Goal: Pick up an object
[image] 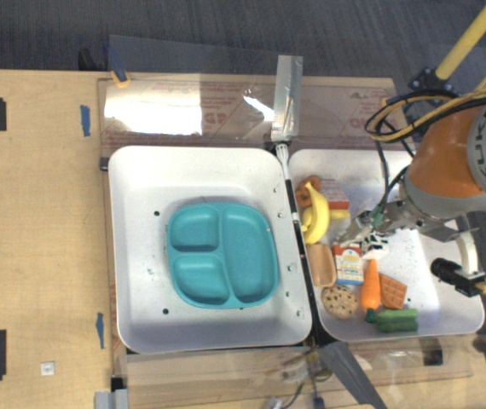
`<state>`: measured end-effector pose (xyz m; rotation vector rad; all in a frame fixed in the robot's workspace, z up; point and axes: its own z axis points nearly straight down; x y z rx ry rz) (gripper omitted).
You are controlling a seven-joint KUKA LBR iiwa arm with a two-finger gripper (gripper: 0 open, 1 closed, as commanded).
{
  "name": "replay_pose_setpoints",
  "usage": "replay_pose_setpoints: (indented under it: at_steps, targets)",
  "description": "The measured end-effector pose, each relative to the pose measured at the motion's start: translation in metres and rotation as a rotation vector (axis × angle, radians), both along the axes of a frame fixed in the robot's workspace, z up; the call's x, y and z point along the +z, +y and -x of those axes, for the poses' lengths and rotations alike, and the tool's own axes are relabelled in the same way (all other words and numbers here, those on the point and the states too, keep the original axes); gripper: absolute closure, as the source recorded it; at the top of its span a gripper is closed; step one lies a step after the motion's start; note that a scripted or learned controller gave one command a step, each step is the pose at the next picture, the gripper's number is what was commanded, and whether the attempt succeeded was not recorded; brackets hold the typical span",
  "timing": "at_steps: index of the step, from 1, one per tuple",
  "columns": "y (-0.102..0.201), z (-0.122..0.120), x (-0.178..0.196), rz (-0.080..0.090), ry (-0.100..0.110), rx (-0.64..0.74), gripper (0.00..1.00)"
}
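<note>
I hover gripper over right bin toys, grip state unclear; next, descend onto carton.

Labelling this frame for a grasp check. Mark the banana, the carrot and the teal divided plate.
banana (315, 216): camera view, middle of its yellow curve, right bin.
carrot (370, 290): camera view, middle of its orange body, right bin.
teal divided plate (245, 250): camera view, floor of its long right compartment, left bin.
</note>
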<state>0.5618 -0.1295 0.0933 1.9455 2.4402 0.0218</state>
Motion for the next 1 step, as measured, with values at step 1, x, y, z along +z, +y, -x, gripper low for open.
replay_pose_setpoints:
  at_steps: [1]
  targets:
    - [-0.0177,0.0744,-0.0031,0.000,0.008,-0.041,0.00]
